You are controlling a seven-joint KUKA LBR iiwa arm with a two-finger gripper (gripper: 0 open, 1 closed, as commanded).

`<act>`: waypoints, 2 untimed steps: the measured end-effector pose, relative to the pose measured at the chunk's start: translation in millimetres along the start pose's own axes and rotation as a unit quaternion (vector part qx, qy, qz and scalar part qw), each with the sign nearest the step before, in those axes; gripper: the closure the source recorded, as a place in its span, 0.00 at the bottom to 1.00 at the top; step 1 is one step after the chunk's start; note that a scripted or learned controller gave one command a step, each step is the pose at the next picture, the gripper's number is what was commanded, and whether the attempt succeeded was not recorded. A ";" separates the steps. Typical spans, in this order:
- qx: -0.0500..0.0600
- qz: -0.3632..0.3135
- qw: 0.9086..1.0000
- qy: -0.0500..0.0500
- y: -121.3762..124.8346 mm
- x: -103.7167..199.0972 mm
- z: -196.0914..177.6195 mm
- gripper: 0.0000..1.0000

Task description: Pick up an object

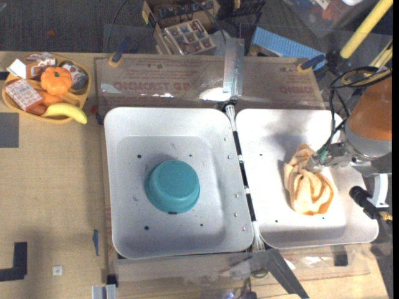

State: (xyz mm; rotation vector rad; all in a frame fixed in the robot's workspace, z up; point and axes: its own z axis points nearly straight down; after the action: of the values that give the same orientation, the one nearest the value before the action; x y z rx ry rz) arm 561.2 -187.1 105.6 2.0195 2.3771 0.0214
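Sitting side by side on the bench: left bin (pixel 124 136) and right bin (pixel 268 136), both white and shallow. Arm (pixel 374 117) reaches in from the right, orange band visible. Teal bowl (pixel 173 185) upside down, centre of left bin. Orange-and-cream cloth (pixel 307 189) crumpled in right bin, toward its right side. Gripper (pixel 321 159) at the cloth's upper edge, touching it; finger state: cannot tell. Fruit basket (pixel 45 87) at far left on the bench.

A robotics lab. Two white bins (pixel 240 167) sit on a wooden bench (pixel 50 198). Cardboard boxes (pixel 181 23) and cables (pixel 355 83) clutter the floor beyond.
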 end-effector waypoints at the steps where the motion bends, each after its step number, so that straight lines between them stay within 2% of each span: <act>1: 0.000 0.000 1.000 0.000 -0.4 -0.3 0.2 0.00; 2: 0.002 -0.039 0.999 -0.001 -25.4 15.6 10.5 0.00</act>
State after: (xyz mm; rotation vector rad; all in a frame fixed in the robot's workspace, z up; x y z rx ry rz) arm 533.9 -175.9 94.3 1.9248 2.4552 0.0149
